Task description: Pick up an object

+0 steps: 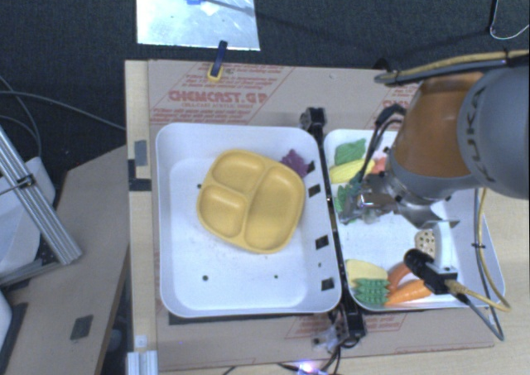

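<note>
Camera view, from above at a slant: arm enters from the right and bends down over the right bin, its orange band above the wrist and the grey link across the upper right. Gripper sits low at the bin's left wall, just beside the divider between the bins. Whether the tool is apart, together or clamped on anything cannot be told; it is dark and blurred there.

Right bin contents: green piece and yellow piece at the far left corner, just above the gripper; another yellow piece, green item and orange carrot along the near edge; a speckled piece near the middle.

Left bin holds a yellow sectioned plate, with a purple item touching its far right rim.
</note>
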Motion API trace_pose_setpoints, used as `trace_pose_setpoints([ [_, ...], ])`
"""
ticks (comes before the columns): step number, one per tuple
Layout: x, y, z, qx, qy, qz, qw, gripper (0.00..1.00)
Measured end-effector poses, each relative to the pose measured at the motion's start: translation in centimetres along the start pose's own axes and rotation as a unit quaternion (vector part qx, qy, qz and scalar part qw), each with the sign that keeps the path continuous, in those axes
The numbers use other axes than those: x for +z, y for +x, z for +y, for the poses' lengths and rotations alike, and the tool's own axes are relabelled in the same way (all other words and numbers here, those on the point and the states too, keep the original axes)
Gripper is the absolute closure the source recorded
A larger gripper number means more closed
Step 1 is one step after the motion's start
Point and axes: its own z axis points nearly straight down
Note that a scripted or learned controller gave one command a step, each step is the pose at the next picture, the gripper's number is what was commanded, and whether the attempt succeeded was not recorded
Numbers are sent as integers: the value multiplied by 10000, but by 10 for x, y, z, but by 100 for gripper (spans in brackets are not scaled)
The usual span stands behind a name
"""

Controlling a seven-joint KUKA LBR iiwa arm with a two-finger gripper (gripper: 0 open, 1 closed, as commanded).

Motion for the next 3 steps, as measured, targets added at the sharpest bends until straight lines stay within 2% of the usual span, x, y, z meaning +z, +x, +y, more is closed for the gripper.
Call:
trace_pose_setpoints([
  [1, -44, 52, -22, -12, -30, -2, 10000, 100],
  [2, -132, -17, -21, 56, -71, -24, 10000, 100],
  [3, -119, -41, -22, 45, -18, -17, 10000, 100],
])
